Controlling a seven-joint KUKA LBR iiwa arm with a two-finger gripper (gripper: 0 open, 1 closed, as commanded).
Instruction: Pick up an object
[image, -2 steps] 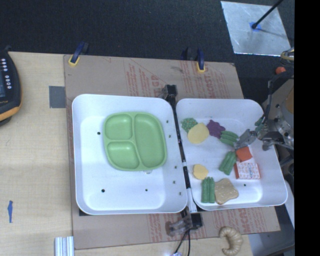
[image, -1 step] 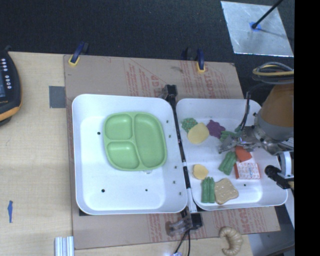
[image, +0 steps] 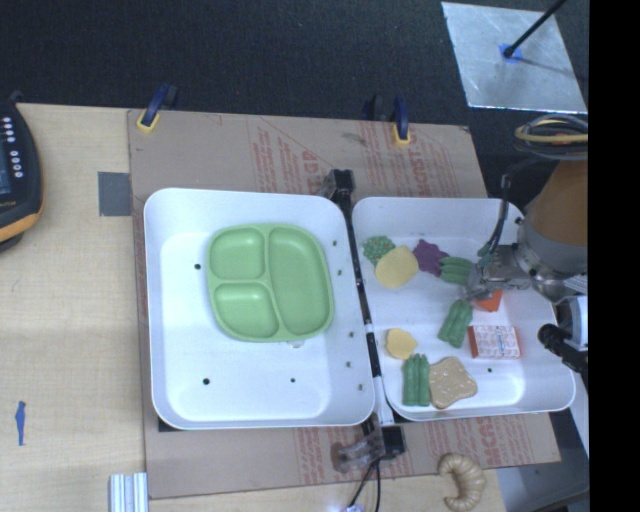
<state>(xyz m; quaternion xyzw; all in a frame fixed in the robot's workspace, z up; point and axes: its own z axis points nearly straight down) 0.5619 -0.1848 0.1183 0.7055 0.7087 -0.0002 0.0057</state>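
Observation:
My gripper (image: 487, 285) reaches down into the right bin (image: 540, 400) from the right, over its upper right part. Its tip is right by a small orange piece (image: 488, 299) and a green vegetable (image: 456, 270). Close by lie a purple piece (image: 430, 254), a yellow lemon-like piece (image: 397, 267), a dark green leafy piece (image: 377, 247) and a green pickle (image: 455, 322). Lower in the bin lie a red and white packet (image: 495, 342), a slice of toast (image: 451, 382), green beans (image: 416, 379) and a small yellow piece (image: 401, 343).
The left bin (image: 180, 390) holds a light green divided plate (image: 270, 282). A croissant-like piece (image: 464, 479) lies on the cardboard outside the right bin at the front. A black and orange device (image: 15, 170) sits at the bench's left edge. Clamps (image: 400, 120) hold the cardboard at the back.

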